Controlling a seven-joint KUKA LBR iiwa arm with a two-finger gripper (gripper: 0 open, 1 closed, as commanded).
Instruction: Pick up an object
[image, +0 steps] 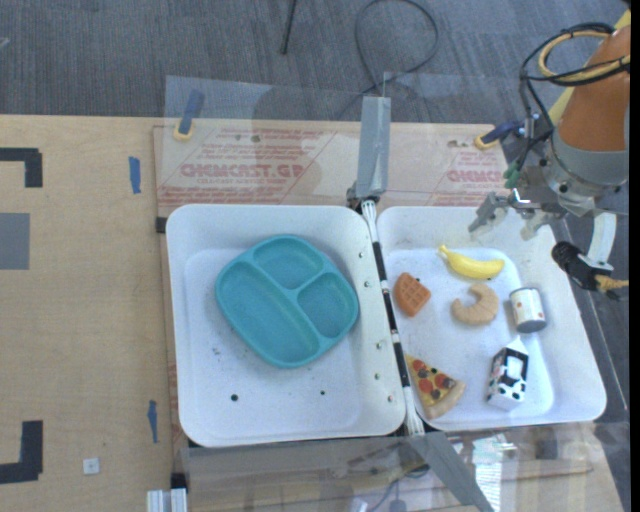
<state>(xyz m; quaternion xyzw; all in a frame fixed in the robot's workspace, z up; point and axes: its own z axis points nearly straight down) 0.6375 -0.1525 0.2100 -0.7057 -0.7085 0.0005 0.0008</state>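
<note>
Camera view: the jaws (510, 215) hang spread over the right bin's (590, 385) far edge, pinching nothing; the banana (473, 263) lies just nearer, slightly left.

Right bin (590, 395) is pretty crowded: banana (473, 263), waffle (411, 294), croissant (476, 305), can (527, 309), pizza (436, 386) and a cow carton (509, 377) are spread out, with narrow gaps left between. Left bin (190, 400) is half taken by the teal plate (287, 299); open floor is left around it.
</note>
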